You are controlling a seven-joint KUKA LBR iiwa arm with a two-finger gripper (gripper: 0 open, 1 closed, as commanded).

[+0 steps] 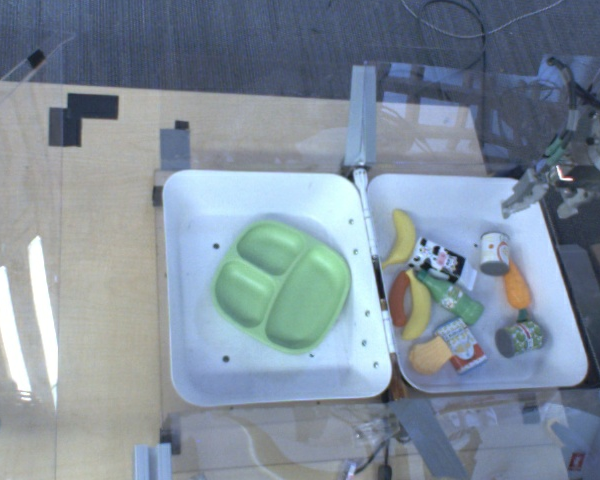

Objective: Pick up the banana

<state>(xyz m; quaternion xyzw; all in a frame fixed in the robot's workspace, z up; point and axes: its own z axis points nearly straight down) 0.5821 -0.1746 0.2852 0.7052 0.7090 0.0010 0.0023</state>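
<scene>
The banana (pixel 402 238), yellow and gently curved, lies in the right bin (pixel 570 360) near its upper left corner, close to the divider between the bins. My gripper (pixel 542 198) hovers over the bin's upper right corner, well to the right of the banana. Its fingers are spread open with nothing between them.
A second curved yellow piece (pixel 419 311) lies beside a red sausage (pixel 398 298). A black-and-white carton (pixel 438 259), green bottle (pixel 450 296), white can (pixel 494 252), carrot (pixel 518 286), green can (pixel 521 336) and small box (pixel 460 343) crowd the right bin. The left bin (pixel 190 368) holds a green divided plate (pixel 282 286).
</scene>
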